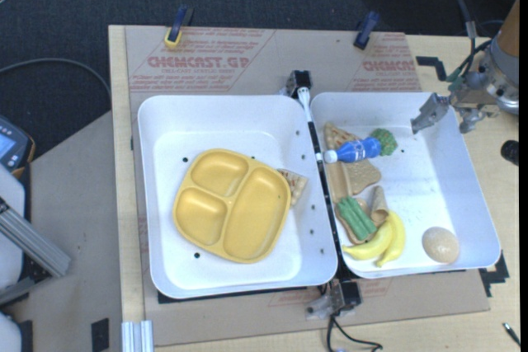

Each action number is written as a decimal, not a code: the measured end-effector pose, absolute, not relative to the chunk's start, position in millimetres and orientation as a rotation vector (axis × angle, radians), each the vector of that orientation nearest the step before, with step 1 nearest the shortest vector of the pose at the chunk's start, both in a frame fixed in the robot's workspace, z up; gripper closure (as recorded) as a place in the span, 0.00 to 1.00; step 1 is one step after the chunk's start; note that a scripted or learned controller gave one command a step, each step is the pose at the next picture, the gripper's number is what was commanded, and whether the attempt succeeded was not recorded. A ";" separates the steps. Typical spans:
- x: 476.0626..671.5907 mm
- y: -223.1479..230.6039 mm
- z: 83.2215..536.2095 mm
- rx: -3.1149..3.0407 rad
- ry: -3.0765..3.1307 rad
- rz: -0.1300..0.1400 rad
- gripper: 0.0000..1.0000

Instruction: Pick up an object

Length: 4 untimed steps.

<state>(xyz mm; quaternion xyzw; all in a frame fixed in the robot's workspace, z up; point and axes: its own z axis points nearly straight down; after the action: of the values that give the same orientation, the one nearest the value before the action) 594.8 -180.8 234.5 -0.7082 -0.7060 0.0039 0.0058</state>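
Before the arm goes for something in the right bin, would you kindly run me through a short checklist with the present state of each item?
1. Gripper hangs over the right bin's far corner, above the objects: ok.
2. Nothing between the fingers: ok.
3. Fingers spread enough to take an object: ok, they look apart.
4. A target standing alone: ok, the beige ball lies apart near the front right corner.
5. Banana free to lift: not ok, it touches the green piece.
6. Blue bottle free: not ok, it lies against the broccoli.
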 end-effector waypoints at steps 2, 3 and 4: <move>592.8 -179.6 200.1 -2.218 -2.219 0.003 0.00; 591.7 -177.4 158.0 -2.218 -2.219 0.003 0.00; 583.2 -180.1 97.8 -2.217 -2.216 0.005 0.00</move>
<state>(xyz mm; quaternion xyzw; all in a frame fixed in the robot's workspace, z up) 583.2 -180.1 97.8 -0.7074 -0.7068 0.0018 0.0036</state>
